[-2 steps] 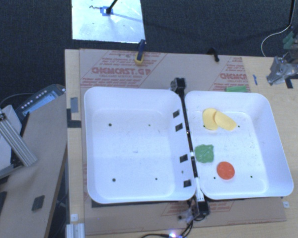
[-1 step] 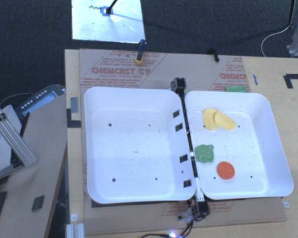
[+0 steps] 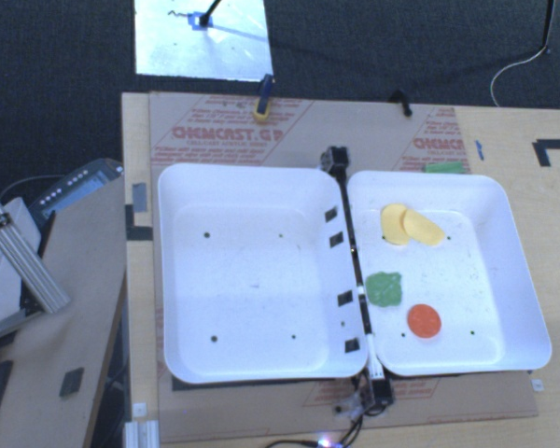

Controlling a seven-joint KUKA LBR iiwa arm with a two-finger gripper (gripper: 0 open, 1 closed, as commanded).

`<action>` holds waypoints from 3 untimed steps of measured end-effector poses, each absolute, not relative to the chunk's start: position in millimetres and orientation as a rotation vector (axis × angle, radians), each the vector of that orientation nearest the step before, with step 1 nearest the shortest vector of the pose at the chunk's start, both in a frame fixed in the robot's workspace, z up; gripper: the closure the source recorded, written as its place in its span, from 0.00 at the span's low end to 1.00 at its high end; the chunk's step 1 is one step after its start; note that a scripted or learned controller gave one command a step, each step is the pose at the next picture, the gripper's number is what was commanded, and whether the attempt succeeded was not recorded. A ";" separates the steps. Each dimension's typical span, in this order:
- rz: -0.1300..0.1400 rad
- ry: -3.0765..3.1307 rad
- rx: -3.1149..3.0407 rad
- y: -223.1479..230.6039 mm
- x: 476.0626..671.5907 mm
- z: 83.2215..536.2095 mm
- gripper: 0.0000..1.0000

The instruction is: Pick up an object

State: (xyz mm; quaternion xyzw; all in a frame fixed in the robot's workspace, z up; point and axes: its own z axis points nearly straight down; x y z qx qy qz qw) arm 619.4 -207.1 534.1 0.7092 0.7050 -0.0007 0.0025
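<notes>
Right bin (image 3: pixel 518 241) holds the candidates: two overlapping yellow discs (image 3: pixel 411 225), a green lump (image 3: pixel 384 288) just beside the divider, an orange disc (image 3: pixel 424 320) near the front. All lie on the arm's approach side. Gripper state: cannot tell. Left bin (image 3: pixel 252 278) beyond.

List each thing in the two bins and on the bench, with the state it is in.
yellow pieces: two, overlapping, lying flat in the right bin
green piece: lying flat near the right bin's left wall
orange disc: lying flat, apart from the green piece
left bin: sitting level beside the right bin
</notes>
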 end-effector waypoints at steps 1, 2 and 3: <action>-0.008 2.236 2.223 -162.9 639.6 320.8 1.00; 0.013 2.215 2.208 -153.8 575.4 445.4 1.00; 0.012 2.216 2.208 -158.3 567.8 538.0 1.00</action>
